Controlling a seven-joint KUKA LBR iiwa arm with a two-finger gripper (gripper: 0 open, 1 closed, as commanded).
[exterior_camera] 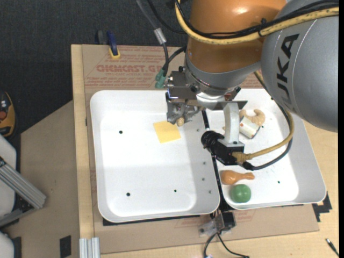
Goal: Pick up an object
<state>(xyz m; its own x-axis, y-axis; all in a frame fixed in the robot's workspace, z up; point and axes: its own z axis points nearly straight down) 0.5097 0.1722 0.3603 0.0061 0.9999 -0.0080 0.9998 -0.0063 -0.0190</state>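
Bright, even light pours from above onto the 2 white bins, and the left bin (140, 165) nearly washes out across its floor. A soft grey shadow spreads over that bin's upper half. Glare streaks the orange band (231, 15) at the top of the frame, with a paler sheen on the grey arm (306, 63) at upper right. The dark floor at upper left stays dim and grainy. Focus is soft throughout, and the small items in the right bin (290, 181) blur slightly.
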